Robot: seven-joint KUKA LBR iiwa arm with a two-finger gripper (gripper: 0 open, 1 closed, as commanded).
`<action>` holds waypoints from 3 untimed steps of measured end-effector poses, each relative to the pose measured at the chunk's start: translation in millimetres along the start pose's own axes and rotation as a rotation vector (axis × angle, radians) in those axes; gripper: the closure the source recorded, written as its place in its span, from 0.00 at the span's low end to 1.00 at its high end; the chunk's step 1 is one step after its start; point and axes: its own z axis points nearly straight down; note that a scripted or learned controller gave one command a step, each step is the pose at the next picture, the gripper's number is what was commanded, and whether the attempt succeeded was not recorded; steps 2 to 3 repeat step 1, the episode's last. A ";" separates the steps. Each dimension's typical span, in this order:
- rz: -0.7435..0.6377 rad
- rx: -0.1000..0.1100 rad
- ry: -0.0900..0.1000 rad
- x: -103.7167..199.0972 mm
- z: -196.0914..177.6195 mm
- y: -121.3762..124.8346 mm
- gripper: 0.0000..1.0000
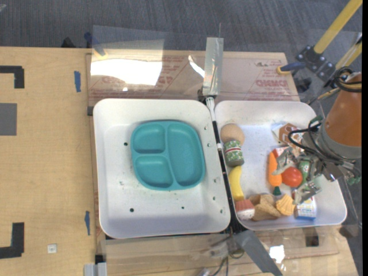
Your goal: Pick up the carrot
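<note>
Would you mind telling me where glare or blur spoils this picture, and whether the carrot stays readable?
In the camera view, bright glare washes over the clear panel behind the left bin; the arm at the right is soft and blurred; the carrot in the right bin is evenly lit and readable, though cluttered toys crowd it.

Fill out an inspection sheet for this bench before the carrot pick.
Surface: two white bins side by side; left bin, right bin.
Job's things: carrot lies in the right bin, beside a tomato.
Clutter: teal divided plate in left bin; banana, egg, bread pieces in right bin.
Grippers: gripper low over right bin, fingers unclear.
Cables: black cables at the wrist.
Surroundings: cardboard bench cover, yellow bar.
</note>
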 end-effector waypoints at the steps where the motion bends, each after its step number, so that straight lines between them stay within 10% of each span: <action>1: 0.010 0.013 -0.017 -24.9 62.7 20.1 0.00; 3: 0.010 0.013 -0.017 -24.9 62.7 20.1 0.00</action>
